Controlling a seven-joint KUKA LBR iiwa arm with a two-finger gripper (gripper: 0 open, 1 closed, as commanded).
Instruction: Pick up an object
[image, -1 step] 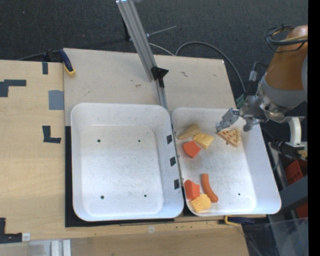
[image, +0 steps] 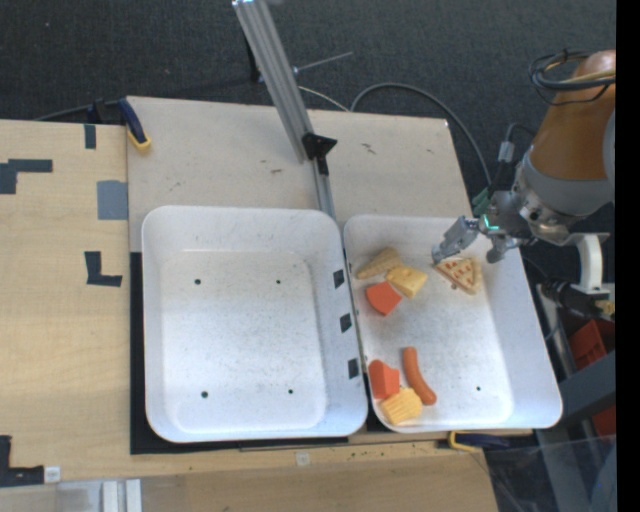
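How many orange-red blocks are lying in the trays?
2, both in the right bin. One orange-red block sits near the middle of its left side, beside the yellow pieces; the other orange-red block lies at the near left corner, above a yellow piece.

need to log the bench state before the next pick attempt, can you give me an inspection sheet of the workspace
surface: wooden bench with tape marks, two white bins side by side
job's things: right bin holds a pizza slice, tan pieces, orange blocks, a sausage, a yellow piece
clutter: left bin, dark specks
grippers: gripper over the right bin's far end beside the pizza slice, nothing seen between its fingers
cables: one loops behind the right bin
surroundings: metal pole, dark floor
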